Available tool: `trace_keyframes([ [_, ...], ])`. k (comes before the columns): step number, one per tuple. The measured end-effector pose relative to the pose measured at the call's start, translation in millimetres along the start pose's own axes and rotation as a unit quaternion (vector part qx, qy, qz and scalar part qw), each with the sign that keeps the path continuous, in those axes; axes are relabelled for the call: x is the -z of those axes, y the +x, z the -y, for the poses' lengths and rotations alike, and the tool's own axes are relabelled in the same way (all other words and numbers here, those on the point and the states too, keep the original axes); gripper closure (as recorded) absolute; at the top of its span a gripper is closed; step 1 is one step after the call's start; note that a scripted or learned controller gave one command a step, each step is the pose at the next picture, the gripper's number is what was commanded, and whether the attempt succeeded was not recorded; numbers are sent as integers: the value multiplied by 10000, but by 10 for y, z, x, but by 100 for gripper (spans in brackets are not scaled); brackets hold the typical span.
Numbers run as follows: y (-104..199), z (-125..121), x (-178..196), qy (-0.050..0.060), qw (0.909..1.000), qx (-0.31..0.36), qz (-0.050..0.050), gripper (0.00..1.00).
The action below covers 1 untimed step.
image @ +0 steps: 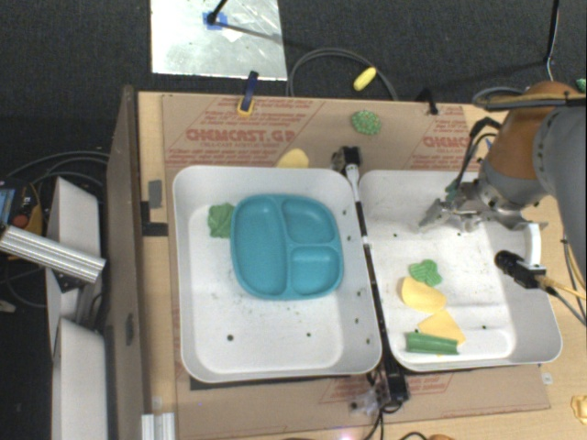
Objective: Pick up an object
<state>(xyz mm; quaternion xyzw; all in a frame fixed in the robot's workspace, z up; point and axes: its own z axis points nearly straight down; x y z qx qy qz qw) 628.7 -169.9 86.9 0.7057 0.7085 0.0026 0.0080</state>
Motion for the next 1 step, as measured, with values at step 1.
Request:
trace_keyframes([
  [1,-193,-86,502,41,10000,-11,-25,0],
])
